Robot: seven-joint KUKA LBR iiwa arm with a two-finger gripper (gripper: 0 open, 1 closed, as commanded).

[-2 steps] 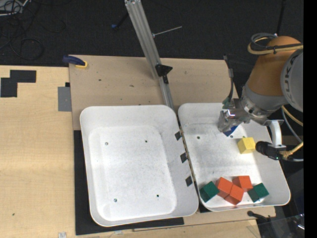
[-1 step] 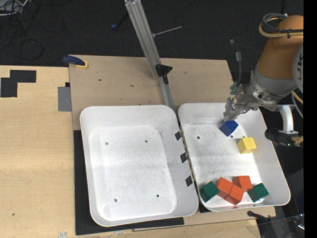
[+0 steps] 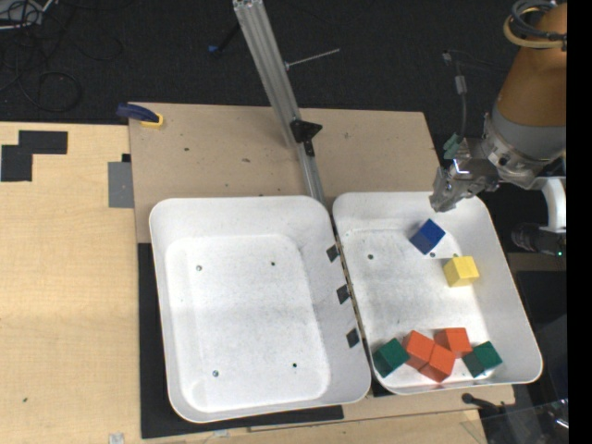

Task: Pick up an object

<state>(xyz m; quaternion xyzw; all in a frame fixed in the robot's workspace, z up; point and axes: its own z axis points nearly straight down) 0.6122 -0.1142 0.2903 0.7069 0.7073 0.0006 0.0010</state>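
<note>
Nearest my viewpoint, at the front edge of the right bin (image 3: 518, 294), I see a cluster: a green cube (image 3: 390, 355), two orange cubes (image 3: 431, 354) touching each other, and a second green cube (image 3: 482, 359). Further back in the same bin lie a yellow cube (image 3: 461, 270) and, just beyond it, a blue cube (image 3: 427, 236). The gripper (image 3: 447, 198) hovers over the bin's far edge, near the blue cube, and carries nothing. I cannot tell how far it is open. The left bin (image 3: 166, 248) sits alongside. I read no labels or writing anywhere.
</note>
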